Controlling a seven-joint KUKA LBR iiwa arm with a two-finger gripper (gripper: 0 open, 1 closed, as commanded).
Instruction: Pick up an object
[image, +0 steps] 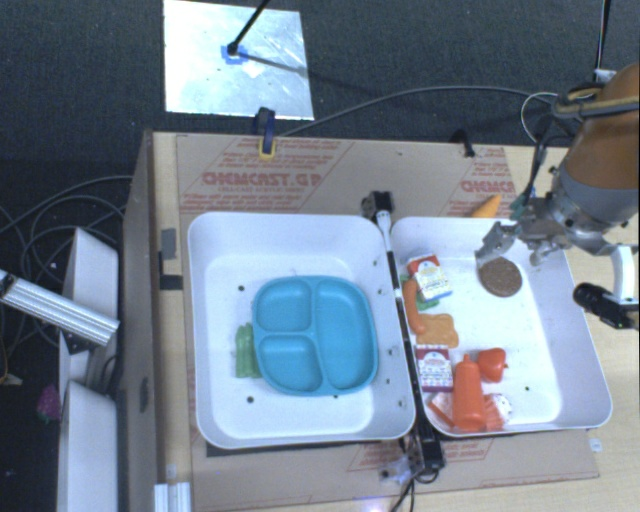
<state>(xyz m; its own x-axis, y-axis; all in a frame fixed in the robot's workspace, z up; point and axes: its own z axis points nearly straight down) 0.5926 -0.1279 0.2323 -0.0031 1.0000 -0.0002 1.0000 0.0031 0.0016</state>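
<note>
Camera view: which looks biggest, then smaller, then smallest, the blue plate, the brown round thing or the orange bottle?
1. Blue plate, by far the biggest.
2. Orange bottle.
3. Brown round thing, smallest.

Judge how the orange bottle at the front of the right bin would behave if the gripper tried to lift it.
The orange bottle lies on its side, rounded, so it may roll or slip between the fingers. It looks like light toy plastic, probably rigid. It rests against the red-and-white carton, so a push could shift both.
</note>
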